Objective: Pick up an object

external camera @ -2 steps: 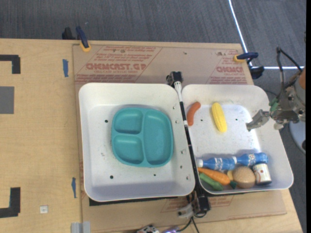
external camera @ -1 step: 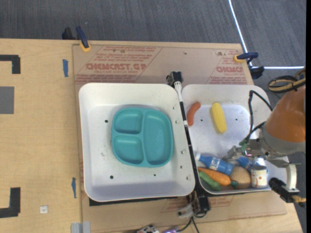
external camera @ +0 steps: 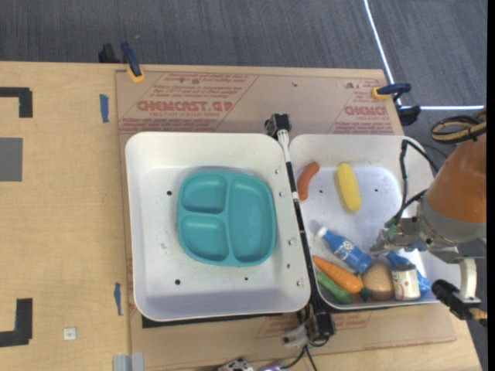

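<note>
Down in the right white bin (external camera: 387, 178), the end effector (external camera: 393, 236) hovers just beside a blue plastic bottle (external camera: 346, 251). The bottle lies to its left. Whether it grips anything, I cannot tell.

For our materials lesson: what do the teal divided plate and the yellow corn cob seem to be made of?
Teal divided plate: probably moulded plastic, with a smooth, even colour and soft sheen. Yellow corn cob: likely toy plastic, uniformly yellow and slightly glossy; the kernels are too small to confirm.

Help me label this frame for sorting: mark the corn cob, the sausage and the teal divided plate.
corn cob (external camera: 349, 187), camera view, middle of the yellow cob.
sausage (external camera: 308, 178), camera view, middle of its orange-red length.
teal divided plate (external camera: 249, 216), camera view, floor of its large right compartment.
</note>
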### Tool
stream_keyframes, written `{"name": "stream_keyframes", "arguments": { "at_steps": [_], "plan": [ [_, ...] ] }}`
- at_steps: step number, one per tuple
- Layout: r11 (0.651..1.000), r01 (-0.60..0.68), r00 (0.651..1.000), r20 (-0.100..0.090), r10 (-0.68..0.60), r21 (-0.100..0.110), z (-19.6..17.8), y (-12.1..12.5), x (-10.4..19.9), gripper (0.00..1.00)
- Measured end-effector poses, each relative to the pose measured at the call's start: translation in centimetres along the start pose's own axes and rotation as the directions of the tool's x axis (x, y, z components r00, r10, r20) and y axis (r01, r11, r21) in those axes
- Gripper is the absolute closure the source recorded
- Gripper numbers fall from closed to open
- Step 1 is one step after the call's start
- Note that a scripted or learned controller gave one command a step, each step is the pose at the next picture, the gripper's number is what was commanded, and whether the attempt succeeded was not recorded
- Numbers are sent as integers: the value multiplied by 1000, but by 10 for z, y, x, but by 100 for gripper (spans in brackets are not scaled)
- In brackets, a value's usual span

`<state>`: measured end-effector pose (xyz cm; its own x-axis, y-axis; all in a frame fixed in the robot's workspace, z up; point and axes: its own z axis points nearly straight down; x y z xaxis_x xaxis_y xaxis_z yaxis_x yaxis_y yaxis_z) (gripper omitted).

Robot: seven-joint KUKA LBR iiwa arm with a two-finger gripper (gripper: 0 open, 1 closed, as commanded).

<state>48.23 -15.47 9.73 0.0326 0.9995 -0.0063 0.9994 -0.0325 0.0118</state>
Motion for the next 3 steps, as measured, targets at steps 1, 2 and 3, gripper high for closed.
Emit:
{"name": "stream_keyframes", "arguments": {
  "at_steps": [1,2,3],
  "plan": [
    [980,-201,980,-4,201,13,-88,-5,106,100],
    [958,-286,958,-2,286,13,-117,-3,35,100],
    [972,-235,972,-4,235,13,-137,-5,112,100]
  ]
}}
